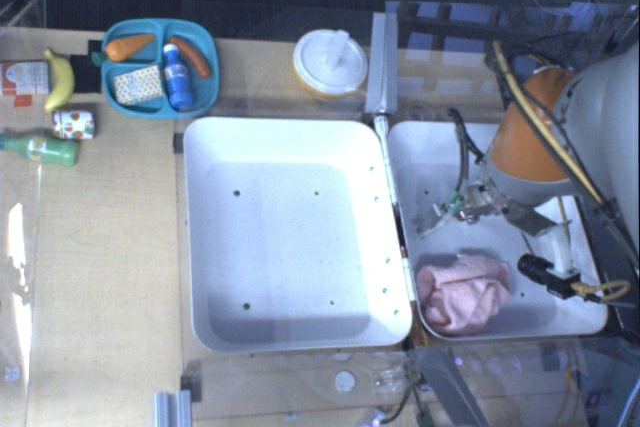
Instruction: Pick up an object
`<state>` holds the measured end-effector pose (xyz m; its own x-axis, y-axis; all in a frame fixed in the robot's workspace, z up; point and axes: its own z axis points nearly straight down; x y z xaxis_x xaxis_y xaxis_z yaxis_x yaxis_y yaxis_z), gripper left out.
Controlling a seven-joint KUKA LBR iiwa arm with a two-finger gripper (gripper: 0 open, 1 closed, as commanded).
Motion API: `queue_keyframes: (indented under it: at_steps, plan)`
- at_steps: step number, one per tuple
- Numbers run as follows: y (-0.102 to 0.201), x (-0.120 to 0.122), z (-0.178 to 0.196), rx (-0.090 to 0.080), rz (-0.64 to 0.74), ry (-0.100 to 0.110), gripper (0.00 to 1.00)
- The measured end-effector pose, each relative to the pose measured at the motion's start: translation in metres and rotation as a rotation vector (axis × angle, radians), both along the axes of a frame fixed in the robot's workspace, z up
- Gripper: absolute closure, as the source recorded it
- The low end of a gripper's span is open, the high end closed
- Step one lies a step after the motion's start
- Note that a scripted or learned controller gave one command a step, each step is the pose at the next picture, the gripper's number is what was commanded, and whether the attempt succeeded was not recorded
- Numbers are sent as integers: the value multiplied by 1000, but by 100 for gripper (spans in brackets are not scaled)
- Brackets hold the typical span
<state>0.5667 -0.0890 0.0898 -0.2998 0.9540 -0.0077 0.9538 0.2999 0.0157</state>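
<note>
A crumpled pink cloth point(462, 291) lies in the right bin point(430, 150), against its near wall. My gripper point(440, 213) hangs low over the middle of that bin, just above and slightly left of the cloth, and apart from it. The grey arm with its orange band point(530, 140) comes in from the right and covers the bin's right half.
The left bin point(290, 235) sits beside the right one, sharing a raised divider. A white lidded tub point(330, 62) stands behind the bins. At the far left are a blue tray point(205, 50) of toy food, a banana point(60, 78), a can point(74, 124) and a green bottle point(40, 149). Cables point(560, 280) trail near the arm.
</note>
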Motion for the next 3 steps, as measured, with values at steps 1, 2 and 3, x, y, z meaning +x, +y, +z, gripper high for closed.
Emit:
queue_keyframes:
  at_steps: [1, 2, 3]
  plan:
    - [-39, -65, 15, 3, -145, 13, 0]
    - [1, -27, 0, 2, -152, 1, 0]
    - [-13, -74, 1, 1, -82, -3, 0]
